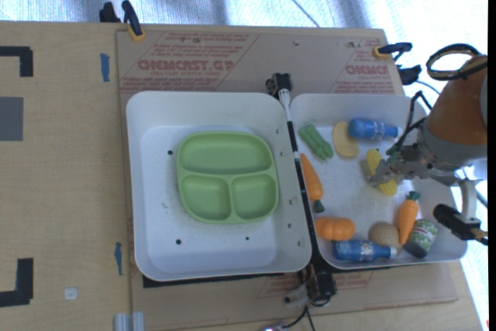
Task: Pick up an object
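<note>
I have the gripper (387,173) low inside the right bin (353,209), sitting over a small yellow piece (375,163) near the bin's middle; whether the fingers are open, closed or gripping that piece I cannot tell from this slant, since the wrist covers them. Around it the bin is crowded: a blue bottle (372,129) and a pale yellow disc (345,139) just above, a green pod (315,141) to the left, an upright carrot (407,218) and a small can (423,236) just below, then a beige lump (383,233), a second blue bottle (361,250) and an orange pepper (335,228) along the lower edge, with a long carrot (311,177) against the dividing wall. The left bin (147,190) holds a green divided plate (227,176). My worry is a pinch on the edge of the yellow piece, which could squirt it sideways, or the wrist nudging the carrot as it lifts.
</note>
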Action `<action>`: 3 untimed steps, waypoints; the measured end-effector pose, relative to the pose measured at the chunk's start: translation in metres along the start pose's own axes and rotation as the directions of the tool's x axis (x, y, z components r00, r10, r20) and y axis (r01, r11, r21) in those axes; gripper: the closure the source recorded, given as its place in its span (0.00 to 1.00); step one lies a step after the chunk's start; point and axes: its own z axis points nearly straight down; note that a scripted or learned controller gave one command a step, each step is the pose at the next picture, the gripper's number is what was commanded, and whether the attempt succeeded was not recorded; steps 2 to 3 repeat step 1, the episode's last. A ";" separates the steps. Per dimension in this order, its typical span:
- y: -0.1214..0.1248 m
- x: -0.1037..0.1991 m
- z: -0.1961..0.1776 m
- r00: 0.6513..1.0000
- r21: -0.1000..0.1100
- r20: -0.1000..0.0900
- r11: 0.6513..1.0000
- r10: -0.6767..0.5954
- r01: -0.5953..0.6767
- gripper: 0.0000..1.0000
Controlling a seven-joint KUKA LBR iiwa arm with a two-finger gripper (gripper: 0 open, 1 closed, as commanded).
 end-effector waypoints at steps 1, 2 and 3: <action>0.016 0.072 -0.091 1.000 0.006 -0.005 1.000 -0.004 0.004 1.00; 0.016 0.072 -0.091 1.000 0.006 -0.005 1.000 -0.004 0.004 1.00; 0.016 0.072 -0.091 1.000 0.006 -0.005 1.000 -0.004 0.004 1.00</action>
